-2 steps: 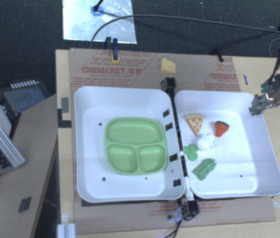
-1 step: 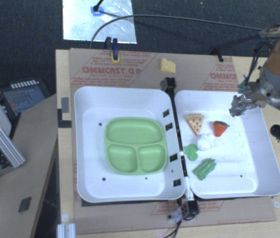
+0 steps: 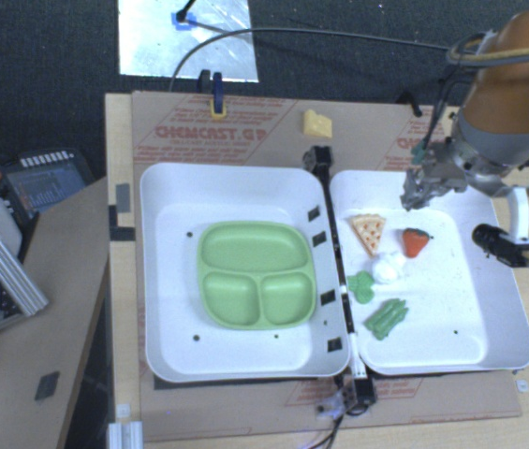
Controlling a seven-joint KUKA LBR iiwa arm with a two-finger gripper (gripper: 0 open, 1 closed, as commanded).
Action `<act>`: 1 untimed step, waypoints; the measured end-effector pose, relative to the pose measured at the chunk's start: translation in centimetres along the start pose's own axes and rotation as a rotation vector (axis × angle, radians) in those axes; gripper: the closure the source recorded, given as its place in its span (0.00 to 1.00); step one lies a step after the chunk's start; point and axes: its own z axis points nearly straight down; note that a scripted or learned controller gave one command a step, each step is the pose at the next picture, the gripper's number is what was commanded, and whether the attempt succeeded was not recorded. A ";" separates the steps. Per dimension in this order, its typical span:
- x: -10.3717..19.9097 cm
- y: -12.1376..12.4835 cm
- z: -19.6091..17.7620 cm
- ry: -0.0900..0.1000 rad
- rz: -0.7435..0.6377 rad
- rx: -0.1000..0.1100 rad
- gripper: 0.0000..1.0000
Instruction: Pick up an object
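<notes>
The desk [image 3: 86, 251] is carrying two white bins side by side. The left bin [image 3: 166, 204] is holding a green divided plate [image 3: 255, 274]. The right bin [image 3: 489, 325] is holding the small toy foods. The arm [image 3: 517, 73] is reaching in from the upper right of the frame, with its gripper [image 3: 420, 195] hanging over the right bin's upper edge; whether it is released or clenched cannot be told, and nothing is showing in its grasp.

Nearest below it are lying a strawberry [image 3: 416, 241] and a pizza slice [image 3: 369, 233], both probably light, stiff plastic. The strawberry is looking rounded and likely slippery, best taken across its middle. A white ball [image 3: 388, 269] is sitting just beside it and could be crowding a grab. Green pieces [image 3: 386, 318] are lying lower down.
</notes>
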 end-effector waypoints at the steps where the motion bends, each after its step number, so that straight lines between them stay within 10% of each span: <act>1: 5.5 1.5 -0.2 0.001 -0.001 -0.001 1.00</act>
